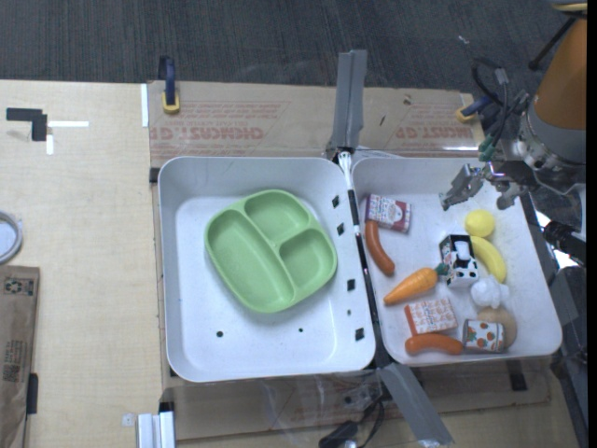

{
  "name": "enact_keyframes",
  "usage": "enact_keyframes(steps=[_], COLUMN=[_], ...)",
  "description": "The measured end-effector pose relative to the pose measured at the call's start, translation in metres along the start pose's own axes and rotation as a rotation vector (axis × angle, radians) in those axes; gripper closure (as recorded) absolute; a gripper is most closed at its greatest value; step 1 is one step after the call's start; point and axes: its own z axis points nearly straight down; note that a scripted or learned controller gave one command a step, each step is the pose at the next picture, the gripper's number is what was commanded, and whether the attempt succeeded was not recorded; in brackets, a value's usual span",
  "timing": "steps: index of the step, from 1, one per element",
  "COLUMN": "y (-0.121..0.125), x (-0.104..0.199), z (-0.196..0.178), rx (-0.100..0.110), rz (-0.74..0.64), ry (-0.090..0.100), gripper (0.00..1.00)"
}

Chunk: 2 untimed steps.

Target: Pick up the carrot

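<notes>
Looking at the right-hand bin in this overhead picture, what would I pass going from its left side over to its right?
Long sausage → carrot → cow-patterned toy → banana. Above the banana hangs the robot's pincer. The other toys overlap too much to rank.

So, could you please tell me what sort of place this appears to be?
Probably a robotics lab bench for grasping trials: two shallow white bins side by side, plastic toy food such as the orange carrot, and a grey robot arm reaching in.
</notes>
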Motion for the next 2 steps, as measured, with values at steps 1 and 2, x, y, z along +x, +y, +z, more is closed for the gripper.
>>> enact_keyframes(steps=[1,2], y=[-0.002,-0.052], x=[0.007,0.019], z=[0.144,0.174], rx=[-0.016,-0.002], rz=[-0.085,-0.245], ry=[-0.003,0.001], gripper=[0.00,0.00])
